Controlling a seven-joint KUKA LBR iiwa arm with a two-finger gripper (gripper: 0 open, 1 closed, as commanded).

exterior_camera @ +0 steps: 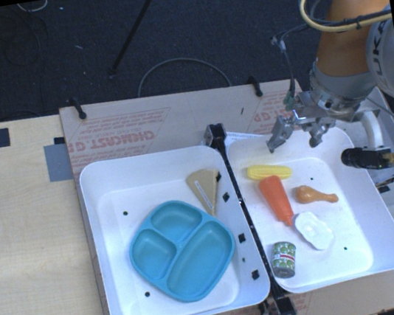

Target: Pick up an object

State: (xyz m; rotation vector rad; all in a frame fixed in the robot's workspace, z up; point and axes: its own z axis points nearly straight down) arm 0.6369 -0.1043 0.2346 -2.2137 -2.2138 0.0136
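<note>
The right bin (362, 252) holds a yellow corn cob (268, 172), an orange carrot (277, 199), a brown drumstick-shaped toy (315, 195), a white lumpy object (313, 230) and a small green-patterned can (283, 259). My gripper (297, 133) hangs above the bin's far edge, right of the corn and above the drumstick. Its two fingers (278, 136) are spread apart with nothing between them.
The left bin (104, 206) holds a blue divided plate (182, 249) and a tan wedge (205, 187) by the centre divider. A black cylindrical fitting (364, 156) sticks out at the right bin's right edge. Cardboard lies under both bins.
</note>
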